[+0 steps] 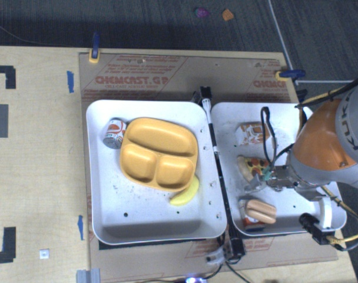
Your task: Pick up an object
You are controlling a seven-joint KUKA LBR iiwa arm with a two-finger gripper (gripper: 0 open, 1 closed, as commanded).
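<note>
Yellow plastic dominates the left bin: a three-compartment tray lies across its middle, with a small crushed can touching its upper left edge and a banana tucked under its lower right corner. The right bin holds a toy hot dog near its front wall, a small multicoloured item at its centre and a printed packet toward the back. Both bins sit on a brown board on the table.

The arm reaches in from the right, and its end effector hangs low over the middle of the right bin, just beside the multicoloured item and a little above the hot dog in the view. Nothing is visibly between the fingers, and whether they are spread or pressed together cannot be told from this angle.

The hot dog looks the likeliest target: probably light, moulded plastic, fairly stiff and somewhat slick, best pinched across its narrow width at mid-length. The multicoloured item is too small and cluttered to judge. The packet would likely be thin and hard to pinch off the bin floor.
</note>
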